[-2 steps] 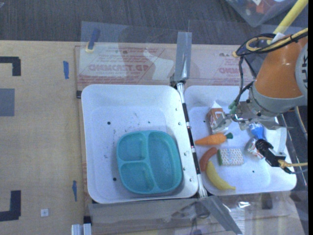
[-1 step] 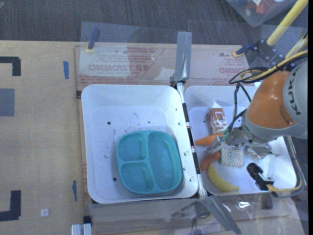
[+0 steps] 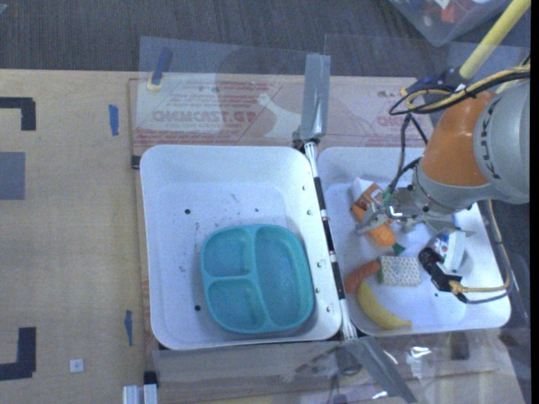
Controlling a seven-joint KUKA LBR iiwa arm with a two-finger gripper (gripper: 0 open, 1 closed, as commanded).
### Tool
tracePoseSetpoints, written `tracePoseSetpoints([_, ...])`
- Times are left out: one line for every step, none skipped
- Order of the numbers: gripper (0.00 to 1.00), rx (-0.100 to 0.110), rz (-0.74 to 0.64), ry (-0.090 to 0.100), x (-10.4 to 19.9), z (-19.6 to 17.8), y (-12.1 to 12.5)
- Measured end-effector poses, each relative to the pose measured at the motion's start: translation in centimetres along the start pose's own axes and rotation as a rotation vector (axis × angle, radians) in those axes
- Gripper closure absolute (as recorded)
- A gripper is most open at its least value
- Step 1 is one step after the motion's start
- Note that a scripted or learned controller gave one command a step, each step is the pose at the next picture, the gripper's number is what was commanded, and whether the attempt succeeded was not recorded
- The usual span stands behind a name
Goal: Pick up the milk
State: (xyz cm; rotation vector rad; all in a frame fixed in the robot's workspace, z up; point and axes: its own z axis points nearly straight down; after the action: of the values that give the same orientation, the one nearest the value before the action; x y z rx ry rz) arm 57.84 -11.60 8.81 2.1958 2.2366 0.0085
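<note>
Where the bench starts at the left, black tape marks and short blue tape strips sit on pale wood.

Left bin: white, shallow, a few dark specks on its floor. A teal divided plate with three compartments lies flat in the near half, towards the bin's right wall. Behind both bins lies a sheet of cardboard with faded red print.

Right bin: all the small things are in its left half.
- Milk: a small carton, white top and orange side, tilted, in the far-left part of the bin.
- Orange piece: just nearer than the carton, kind not clear.
- Carrot: at the bin's left wall, lying slantwise.
- Banana: near edge, curved, just beside the carrot's lower end.
- Speckled pad: flat, right of the carrot, above the banana.

End effector: low in the right bin, between the milk and the orange piece, right against the carton's near side. Contact cannot be confirmed. Whether it is released or clenched cannot be told. The milk rests in the bin.

Arm: enters from the right over the right bin, its orange band above the wrist.
</note>
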Motion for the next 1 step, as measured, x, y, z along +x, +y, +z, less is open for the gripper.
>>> tracePoseSetpoints([1.00,-0.005,0.003,-0.001,-0.13,-1.10,0.10])
